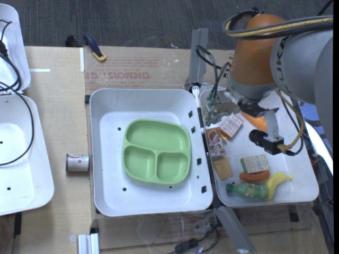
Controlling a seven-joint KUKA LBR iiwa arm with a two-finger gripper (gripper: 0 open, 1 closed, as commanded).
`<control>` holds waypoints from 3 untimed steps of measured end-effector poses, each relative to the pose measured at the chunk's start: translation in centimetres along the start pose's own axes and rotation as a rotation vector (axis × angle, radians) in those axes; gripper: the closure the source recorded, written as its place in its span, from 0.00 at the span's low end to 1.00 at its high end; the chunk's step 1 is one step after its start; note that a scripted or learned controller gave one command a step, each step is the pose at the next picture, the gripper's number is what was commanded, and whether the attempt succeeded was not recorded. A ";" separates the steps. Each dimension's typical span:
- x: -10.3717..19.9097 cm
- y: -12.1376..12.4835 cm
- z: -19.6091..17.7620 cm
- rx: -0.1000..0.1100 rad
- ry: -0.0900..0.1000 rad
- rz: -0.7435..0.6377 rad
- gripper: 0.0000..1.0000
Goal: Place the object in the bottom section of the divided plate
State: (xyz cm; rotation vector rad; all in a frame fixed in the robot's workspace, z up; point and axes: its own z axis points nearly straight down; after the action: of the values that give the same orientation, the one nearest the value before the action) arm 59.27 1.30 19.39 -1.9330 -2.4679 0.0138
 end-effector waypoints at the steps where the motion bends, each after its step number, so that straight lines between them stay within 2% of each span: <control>1: 9.3 -5.2 -1.7 -0.004 -0.001 -0.299 1.00; 2: 12.0 -2.7 -2.6 -0.007 -0.003 -0.549 1.00; 3: 7.9 -8.8 -4.8 -0.005 -0.002 -0.616 1.00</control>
State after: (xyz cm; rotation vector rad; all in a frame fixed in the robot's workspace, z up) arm 48.90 6.92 24.32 -1.0947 -2.9398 0.0058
